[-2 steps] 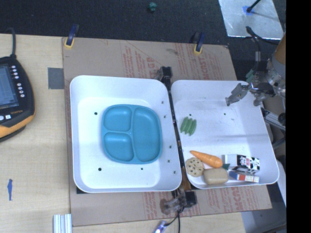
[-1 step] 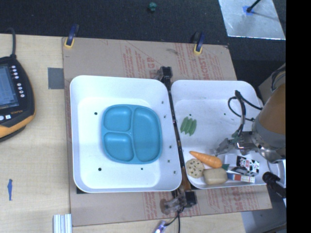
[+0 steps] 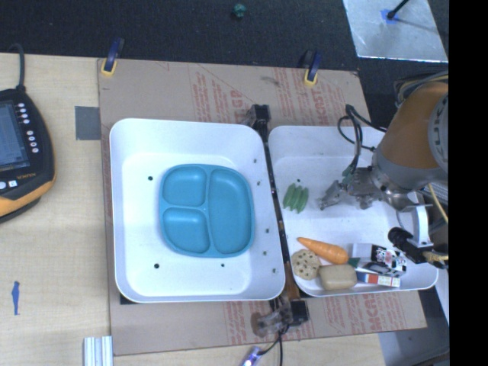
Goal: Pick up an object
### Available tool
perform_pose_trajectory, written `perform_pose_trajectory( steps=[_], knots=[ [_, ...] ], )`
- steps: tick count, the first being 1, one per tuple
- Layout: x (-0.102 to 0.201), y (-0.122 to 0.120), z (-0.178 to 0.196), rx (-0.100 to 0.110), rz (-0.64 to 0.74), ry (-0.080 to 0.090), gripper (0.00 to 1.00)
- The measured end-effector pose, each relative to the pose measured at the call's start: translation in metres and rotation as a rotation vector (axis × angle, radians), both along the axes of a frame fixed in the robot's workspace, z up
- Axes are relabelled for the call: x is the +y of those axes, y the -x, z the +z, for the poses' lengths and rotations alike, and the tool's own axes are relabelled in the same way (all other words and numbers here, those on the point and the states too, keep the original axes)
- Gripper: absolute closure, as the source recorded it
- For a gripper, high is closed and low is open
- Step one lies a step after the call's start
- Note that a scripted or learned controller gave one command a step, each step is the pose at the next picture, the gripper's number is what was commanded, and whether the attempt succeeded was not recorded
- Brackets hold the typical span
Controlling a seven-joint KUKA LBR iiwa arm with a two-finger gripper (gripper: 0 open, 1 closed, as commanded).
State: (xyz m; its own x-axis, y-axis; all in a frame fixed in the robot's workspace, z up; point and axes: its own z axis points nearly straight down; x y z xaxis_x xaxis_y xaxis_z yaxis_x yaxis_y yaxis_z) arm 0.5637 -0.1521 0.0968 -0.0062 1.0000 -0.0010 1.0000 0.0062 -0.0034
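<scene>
In the right white bin [image 3: 305, 142] lie a green pea pod [image 3: 296, 197], an orange carrot [image 3: 323, 249], a round tan lotus-root slice [image 3: 305, 263], a beige bread-like piece [image 3: 338, 277] and a small printed box [image 3: 377, 264]. My gripper [image 3: 334, 197] hangs over the middle of this bin, just right of the pea pod, its grey fingers pointing left. Nothing shows between the fingers. The grey arm with its orange band [image 3: 412, 136] reaches in from the right.
The left white bin [image 3: 130, 204] holds a blue divided plate [image 3: 207, 209]. A black and orange teach pendant [image 3: 19, 151] lies at the far left of the bench. Clamps [image 3: 112, 56] hold the cardboard sheet under the bins.
</scene>
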Motion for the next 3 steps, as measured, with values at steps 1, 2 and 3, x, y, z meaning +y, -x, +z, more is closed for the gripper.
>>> perform_pose_trajectory(
  steps=[1, 2, 3],
  knots=[
    [-0.060, -0.064, 0.059, -0.004, -0.001, 0.000, 0.00],
    [0.033, -0.092, -0.006, 0.001, -0.001, -0.002, 0.00],
    [0.057, -0.017, -0.005, 0.002, -0.002, 0.000, 0.00]
  ],
)
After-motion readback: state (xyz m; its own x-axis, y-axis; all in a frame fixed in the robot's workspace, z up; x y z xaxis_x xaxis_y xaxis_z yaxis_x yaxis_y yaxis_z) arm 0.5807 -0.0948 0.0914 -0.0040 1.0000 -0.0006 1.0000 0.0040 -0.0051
